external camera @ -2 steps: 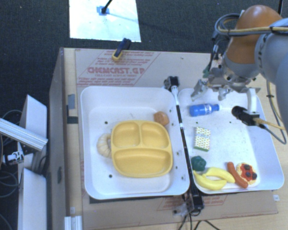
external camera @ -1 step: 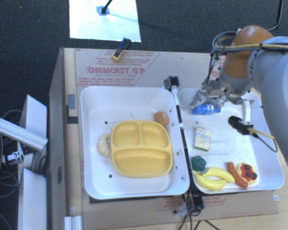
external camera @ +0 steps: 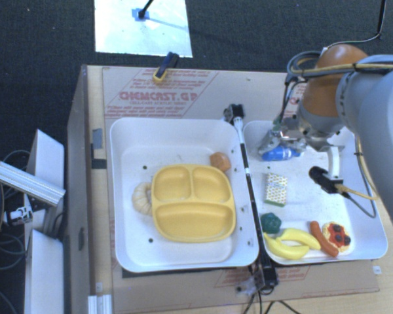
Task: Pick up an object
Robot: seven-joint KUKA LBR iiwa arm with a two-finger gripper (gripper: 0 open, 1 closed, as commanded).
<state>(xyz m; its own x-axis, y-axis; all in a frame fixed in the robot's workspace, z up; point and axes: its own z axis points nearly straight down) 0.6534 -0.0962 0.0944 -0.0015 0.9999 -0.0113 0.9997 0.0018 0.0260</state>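
My gripper [external camera: 283,141] hangs low over the far left corner of the right bin [external camera: 367,224]. A small blue object [external camera: 279,154] lies directly beneath it, partly covered by the gripper; whether they touch is unclear. Further forward in this bin lie a pale checkered packet [external camera: 276,188], a dark green piece [external camera: 270,223], a yellow banana [external camera: 291,244], a red sausage [external camera: 323,239] and a small pizza slice [external camera: 336,235].
The left bin [external camera: 128,175] holds a yellow divided plate [external camera: 193,201], a beige ribbed object [external camera: 142,198] at the plate's left and a brown lump [external camera: 219,161] at its far right corner. A black divider [external camera: 247,175] runs between the bins. A black cable plug [external camera: 323,178] hangs off the arm.
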